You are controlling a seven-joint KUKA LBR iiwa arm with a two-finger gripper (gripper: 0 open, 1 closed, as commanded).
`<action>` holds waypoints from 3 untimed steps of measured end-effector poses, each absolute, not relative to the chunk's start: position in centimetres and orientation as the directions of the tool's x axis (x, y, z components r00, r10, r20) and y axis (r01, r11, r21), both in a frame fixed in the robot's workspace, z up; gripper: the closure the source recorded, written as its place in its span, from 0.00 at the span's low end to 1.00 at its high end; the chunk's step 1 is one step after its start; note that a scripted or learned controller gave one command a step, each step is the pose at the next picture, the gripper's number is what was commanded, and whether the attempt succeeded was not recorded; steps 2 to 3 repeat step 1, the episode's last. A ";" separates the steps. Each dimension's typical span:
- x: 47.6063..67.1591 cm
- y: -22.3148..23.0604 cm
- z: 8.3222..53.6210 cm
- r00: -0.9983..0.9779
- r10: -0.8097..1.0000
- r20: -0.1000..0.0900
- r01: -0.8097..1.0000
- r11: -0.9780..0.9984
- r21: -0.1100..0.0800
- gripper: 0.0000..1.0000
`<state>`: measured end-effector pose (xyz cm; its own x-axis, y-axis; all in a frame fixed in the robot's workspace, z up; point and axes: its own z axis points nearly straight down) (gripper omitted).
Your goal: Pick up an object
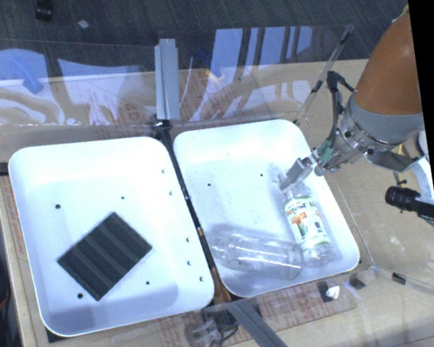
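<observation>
A clear plastic bottle with a green and white label lies along the right side of the right bin, cap end pointing to the back. My gripper reaches in from the right and sits low just above the bottle's cap end. A clear tumbler lies on its side at the front of the same bin, touching the bottle. A black ridged rectangular pad lies flat in the left bin.
The arm's orange band and grey wrist hang over the bench right of the right bin. A clear panel stands behind both bins. A metal bracket sits at the front between them.
</observation>
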<state>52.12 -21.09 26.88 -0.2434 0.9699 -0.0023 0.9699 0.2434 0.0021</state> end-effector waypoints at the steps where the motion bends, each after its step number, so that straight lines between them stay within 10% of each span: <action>1: 52.7 -20.9 19.8 -0.204 0.979 0.001 0.979 0.204 -0.003 0.00; 3: 52.7 -20.9 19.8 -0.204 0.979 0.001 0.979 0.204 -0.003 0.00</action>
